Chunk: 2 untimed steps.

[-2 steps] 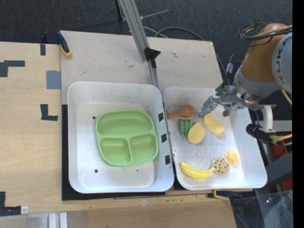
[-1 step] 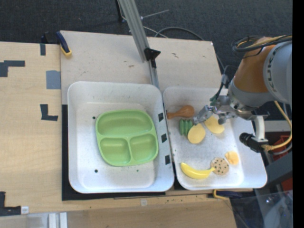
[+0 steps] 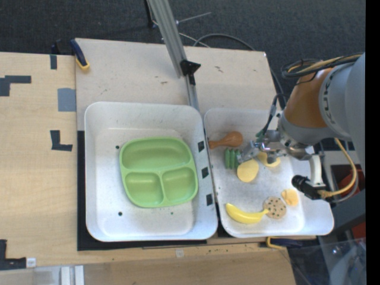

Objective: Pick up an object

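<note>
The right bin [image 3: 309, 221] holds several toy foods: a brown drumstick [image 3: 226, 140], a green ribbed piece [image 3: 231, 157], a yellow rounded piece [image 3: 248, 171], a banana [image 3: 244, 214], a cookie [image 3: 274, 206] and a small orange piece [image 3: 290, 197]. My gripper [image 3: 265, 149] hangs low over the middle of this bin, just right of the green piece and just above the yellow rounded piece. A second small yellow piece [image 3: 274, 161] peeks out from under it. The wrist hides what lies directly beneath.
A green divided plate [image 3: 158, 171] lies in the left bin [image 3: 101, 123]. A grey metal post [image 3: 171, 31] slants down to the seam between the bins. Cables [image 3: 309, 65] loop off the arm at the right.
</note>
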Motion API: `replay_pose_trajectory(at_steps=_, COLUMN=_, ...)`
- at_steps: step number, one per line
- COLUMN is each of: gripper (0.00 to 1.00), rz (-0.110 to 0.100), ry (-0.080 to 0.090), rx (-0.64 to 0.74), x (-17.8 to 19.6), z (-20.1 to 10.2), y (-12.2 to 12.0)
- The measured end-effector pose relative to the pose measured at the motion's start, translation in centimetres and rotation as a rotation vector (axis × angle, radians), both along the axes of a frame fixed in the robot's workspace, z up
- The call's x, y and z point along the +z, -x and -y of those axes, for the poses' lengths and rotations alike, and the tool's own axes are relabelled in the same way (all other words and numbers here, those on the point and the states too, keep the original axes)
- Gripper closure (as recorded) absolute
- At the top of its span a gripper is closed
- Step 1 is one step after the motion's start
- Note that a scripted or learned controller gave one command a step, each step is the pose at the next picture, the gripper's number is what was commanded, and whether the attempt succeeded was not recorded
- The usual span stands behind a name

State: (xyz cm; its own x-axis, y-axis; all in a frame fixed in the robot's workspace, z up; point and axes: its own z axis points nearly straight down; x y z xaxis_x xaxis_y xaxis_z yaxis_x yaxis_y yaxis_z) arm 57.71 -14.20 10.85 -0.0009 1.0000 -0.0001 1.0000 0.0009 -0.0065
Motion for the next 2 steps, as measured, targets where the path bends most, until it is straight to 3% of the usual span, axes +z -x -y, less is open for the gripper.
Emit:
replay_pose_trajectory(at_steps=1, gripper=1.0, rz=0.004, ry=0.0, rx=0.002, x=1.3, z=-0.1, y=-0.1)
replay_pose_trajectory(at_steps=2, gripper=1.0, rz=0.009, ry=0.0, rx=0.001, x=5.8, z=-0.9, y=-0.1)
